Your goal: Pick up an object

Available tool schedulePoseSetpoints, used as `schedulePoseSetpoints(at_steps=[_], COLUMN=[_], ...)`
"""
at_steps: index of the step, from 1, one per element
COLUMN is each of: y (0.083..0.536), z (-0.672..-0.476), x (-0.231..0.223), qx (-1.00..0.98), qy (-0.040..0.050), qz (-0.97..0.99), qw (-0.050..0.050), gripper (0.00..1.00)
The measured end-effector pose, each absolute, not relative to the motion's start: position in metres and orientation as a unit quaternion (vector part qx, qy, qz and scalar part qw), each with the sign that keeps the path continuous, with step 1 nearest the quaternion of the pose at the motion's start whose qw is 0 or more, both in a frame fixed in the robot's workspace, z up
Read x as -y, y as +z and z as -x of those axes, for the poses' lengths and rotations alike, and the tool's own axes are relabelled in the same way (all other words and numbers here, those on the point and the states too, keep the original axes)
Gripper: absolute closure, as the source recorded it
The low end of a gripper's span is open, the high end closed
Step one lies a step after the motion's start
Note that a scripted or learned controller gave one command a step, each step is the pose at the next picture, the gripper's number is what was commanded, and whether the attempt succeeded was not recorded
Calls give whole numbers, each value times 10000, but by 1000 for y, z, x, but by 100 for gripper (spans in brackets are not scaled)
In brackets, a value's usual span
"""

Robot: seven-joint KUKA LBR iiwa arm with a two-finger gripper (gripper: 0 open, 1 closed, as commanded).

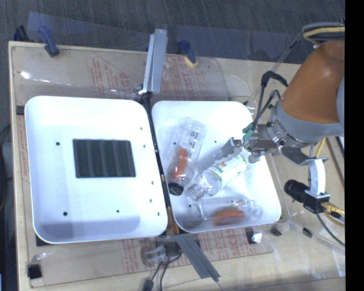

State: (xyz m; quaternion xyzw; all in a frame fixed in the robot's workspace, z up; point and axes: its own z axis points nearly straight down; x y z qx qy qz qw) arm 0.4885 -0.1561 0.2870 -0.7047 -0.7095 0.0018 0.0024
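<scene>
Three clear plastic bottles are lying in the right bin (pixel 264 193), all on their sides. The bottle with orange contents (pixel 185 147) is stretching away to the left of the gripper (pixel 233 145), its dark cap pointing toward the bin's near-left corner. The labelled bottle (pixel 221 173) is resting just below the gripper, slanting down to the left, its upper end sitting close under the fingers. The third bottle (pixel 230 210), with an orange streak inside, is lying well below the gripper, along the near wall.

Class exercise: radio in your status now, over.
Gripper over right bin, above clear bottles. Nothing seen held. Bottles piled together, crowding any pick.
</scene>
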Motion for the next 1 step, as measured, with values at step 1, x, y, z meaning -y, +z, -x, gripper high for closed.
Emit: schedulePoseSetpoints(at_steps=[1], y=[162], z=[-532], x=[108], qx=[7318], qy=[25], qz=[6815], qw=[31], gripper=[0])
